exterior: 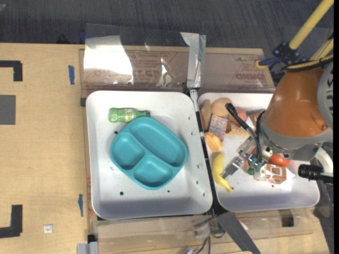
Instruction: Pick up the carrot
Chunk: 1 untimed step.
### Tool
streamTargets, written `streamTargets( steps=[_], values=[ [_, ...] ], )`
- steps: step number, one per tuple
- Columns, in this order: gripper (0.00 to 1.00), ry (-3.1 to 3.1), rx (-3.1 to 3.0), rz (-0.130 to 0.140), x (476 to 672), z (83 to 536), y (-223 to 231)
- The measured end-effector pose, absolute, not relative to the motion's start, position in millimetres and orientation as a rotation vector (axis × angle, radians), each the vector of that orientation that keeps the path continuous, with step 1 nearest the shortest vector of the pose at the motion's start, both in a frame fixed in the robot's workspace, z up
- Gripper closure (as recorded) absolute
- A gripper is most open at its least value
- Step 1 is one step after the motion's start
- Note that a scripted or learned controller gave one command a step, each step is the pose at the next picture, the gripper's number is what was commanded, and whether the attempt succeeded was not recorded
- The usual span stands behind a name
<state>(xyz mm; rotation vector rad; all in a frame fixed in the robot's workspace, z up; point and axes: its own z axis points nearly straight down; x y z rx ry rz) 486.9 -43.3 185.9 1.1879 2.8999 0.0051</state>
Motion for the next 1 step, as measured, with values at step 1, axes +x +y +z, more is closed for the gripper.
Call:
streamTargets(
  steps=[1],
  values=[
    [0.0,2.824,1.368,-0.001,539.6,162.1,-97.2]
  ],
)
